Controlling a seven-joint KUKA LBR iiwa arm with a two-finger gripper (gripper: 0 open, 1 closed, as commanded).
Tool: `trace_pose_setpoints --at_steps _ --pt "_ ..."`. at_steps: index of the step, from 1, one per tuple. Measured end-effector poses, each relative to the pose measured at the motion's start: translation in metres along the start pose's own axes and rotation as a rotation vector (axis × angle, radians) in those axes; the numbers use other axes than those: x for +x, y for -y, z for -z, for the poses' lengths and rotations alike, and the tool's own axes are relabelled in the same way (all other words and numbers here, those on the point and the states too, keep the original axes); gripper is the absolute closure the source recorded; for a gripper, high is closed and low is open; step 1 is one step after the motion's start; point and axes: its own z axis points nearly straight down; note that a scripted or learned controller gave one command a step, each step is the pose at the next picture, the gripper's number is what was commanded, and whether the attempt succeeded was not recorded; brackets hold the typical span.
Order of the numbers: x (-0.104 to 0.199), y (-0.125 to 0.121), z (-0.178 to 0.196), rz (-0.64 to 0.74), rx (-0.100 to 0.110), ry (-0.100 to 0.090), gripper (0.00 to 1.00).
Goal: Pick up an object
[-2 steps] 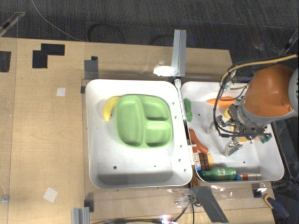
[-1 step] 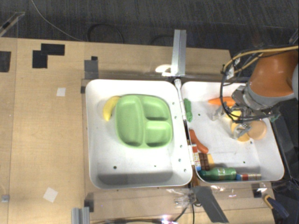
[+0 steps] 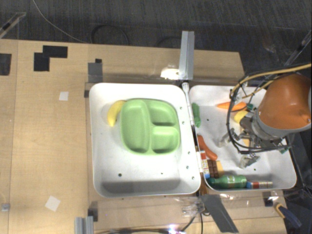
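You are working the gripper low inside the right bin; finger state can't be told. Green bottle is lying at the near wall, red piece left. Risk: cables snagging, or closing on nothing.

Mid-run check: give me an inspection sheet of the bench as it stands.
Surface: wooden bench; two white bins, left bin, right bin.
Job's things: green sectioned tray and banana in left bin; green bottle, carrot, red piece in right bin.
Clutter: black patches on bench.
Grippers: gripper low in right bin.
Cables: bundle at wrist.
Surroundings: dark carpet.
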Motion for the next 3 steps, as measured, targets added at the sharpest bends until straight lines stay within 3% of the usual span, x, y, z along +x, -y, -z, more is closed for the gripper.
trace_pose_setpoints --at_steps 1,2,3 --pt "-0.022 -0.02 0.0 -0.144 0.005 0.002 0.0" --pt "-0.065 0.032 -0.003 -0.161 0.0 0.0 0.0" --pt "-0.071 0.034 0.013 -0.159 0.009 0.015 1.0"
